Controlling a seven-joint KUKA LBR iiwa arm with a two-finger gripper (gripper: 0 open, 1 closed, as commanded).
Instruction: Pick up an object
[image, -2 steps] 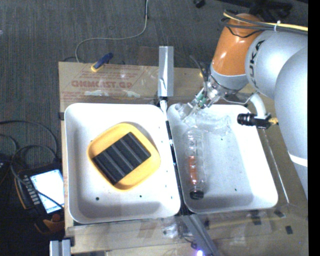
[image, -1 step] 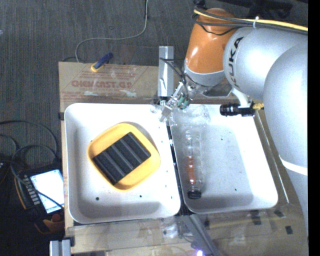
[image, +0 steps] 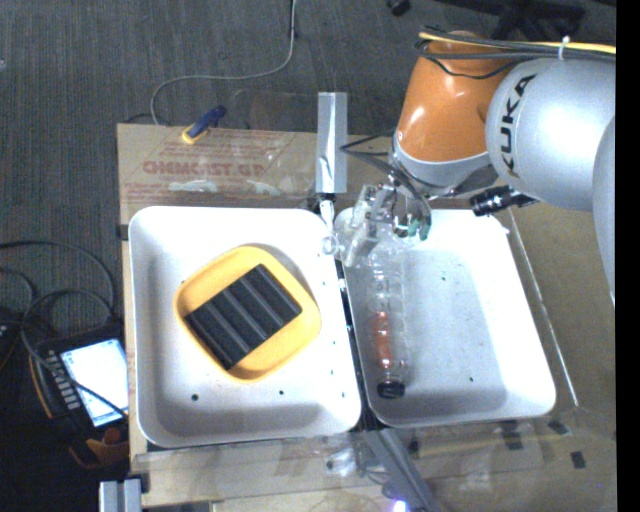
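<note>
Right bin (image: 520, 330) holds clear, hard-to-read bottle (image: 385, 320).

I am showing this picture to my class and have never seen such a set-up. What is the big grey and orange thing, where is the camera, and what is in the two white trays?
The big shape is a robot arm, reaching in from the right. One fixed camera looks down at a slant. Its gripper hangs over the far left corner of the right bin, near a clear plastic bottle with a dark cap lying along that bin's left wall. The left bin holds a yellow tray-like object with a black ribbed middle. Whether anything is gripped cannot be told.
</note>
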